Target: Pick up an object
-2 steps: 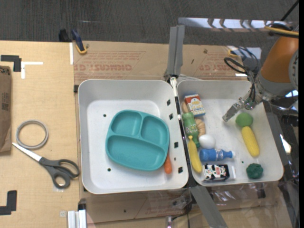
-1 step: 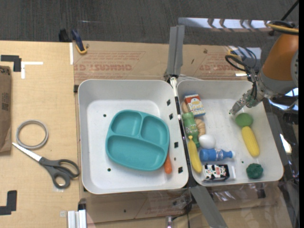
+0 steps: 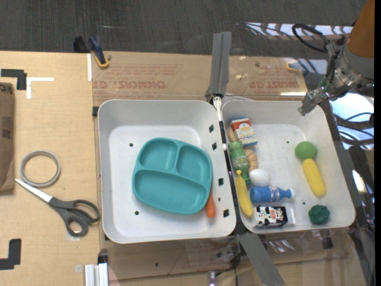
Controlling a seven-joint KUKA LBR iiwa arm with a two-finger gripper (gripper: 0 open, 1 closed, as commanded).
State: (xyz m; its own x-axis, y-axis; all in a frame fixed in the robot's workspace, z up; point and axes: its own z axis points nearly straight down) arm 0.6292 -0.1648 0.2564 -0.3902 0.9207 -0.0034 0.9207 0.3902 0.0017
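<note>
White plastic bins sit side by side on the bench in front of you. Your left bin [image 3: 113, 159] holds a teal divided plate [image 3: 172, 176], lying flat near its middle, and a small orange carrot-like piece [image 3: 210, 207] lies just beside the plate's near right edge, against the bin wall.

Your right bin [image 3: 339, 177] carries the pickable things. Along its left wall, from far to near, you have a small red and white carton [image 3: 243, 131], a green bottle [image 3: 237, 154], a tan object half hidden beside that bottle, a white egg [image 3: 259, 176], a yellow banana [image 3: 242, 194] and a blue bottle [image 3: 269, 194] lying on its side. A black and white cow-print box [image 3: 273, 215] rests near the front wall. Toward the right side you see a green ball [image 3: 306, 151] touching the far end of a yellow corn cob [image 3: 314, 177], and a dark green lump [image 3: 319, 214] sits in the near right corner.

Your gripper [image 3: 311, 102] hangs over the far right corner of the right bin, above its rim and well apart from every object inside. It is small and dark against the rim, so you cannot tell whether it is spread or closed, and nothing is visible in it.

Left of the bins, scissors [image 3: 62, 206] and a tape roll [image 3: 40, 167] lie on the bench [image 3: 47, 124].
</note>
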